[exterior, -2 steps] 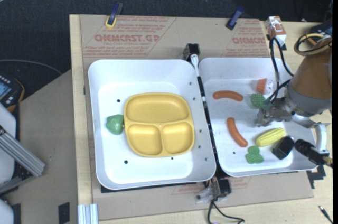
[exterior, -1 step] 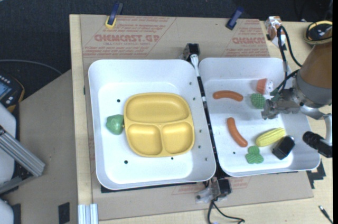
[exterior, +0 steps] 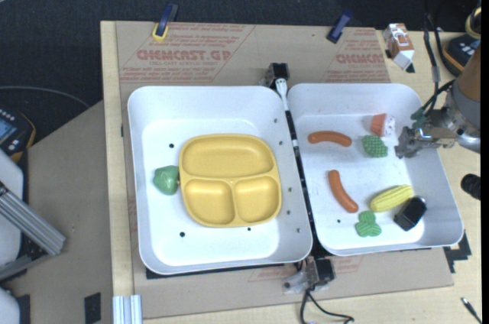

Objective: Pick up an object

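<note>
End effector, finger state indeterminate, hovered at right bin edge; best descending squarely over corn, clear of neighbours.

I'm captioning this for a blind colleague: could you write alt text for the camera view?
A robot arm's end effector hovers over the right white bin, near toy food: two sausages, corn, green pieces, a black block. The left bin holds a yellow divided tray and a green toy.

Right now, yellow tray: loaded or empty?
Empty. The yellow tray sits in the left bin, and all three compartments show bare yellow. The green toy lies beside it on the bin floor, outside the tray.
</note>
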Robot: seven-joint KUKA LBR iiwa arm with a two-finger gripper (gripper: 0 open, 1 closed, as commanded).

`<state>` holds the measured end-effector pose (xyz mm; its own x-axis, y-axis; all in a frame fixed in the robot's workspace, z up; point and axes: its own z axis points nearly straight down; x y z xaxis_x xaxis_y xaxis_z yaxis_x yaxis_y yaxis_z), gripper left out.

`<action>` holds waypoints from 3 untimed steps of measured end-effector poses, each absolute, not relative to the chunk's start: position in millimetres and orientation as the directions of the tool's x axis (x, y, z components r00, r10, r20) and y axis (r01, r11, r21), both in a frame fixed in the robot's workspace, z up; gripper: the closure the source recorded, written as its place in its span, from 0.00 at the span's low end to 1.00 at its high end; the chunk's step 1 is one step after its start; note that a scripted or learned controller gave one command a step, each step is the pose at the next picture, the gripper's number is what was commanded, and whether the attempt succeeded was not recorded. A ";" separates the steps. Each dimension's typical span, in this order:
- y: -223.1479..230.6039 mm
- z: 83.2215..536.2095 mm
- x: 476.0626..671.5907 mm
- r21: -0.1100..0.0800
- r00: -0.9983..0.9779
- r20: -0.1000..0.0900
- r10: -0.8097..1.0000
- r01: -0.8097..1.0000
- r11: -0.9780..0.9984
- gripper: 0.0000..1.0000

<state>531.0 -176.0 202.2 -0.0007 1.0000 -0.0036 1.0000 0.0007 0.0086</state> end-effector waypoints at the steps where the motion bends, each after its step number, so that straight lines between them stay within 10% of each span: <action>1: -176.2 226.6 532.1 0.006 -0.001 -0.003 1.000 1.000 0.001 1.00; 3: -78.6 222.6 570.3 -0.002 -0.006 0.002 1.000 1.000 0.006 1.00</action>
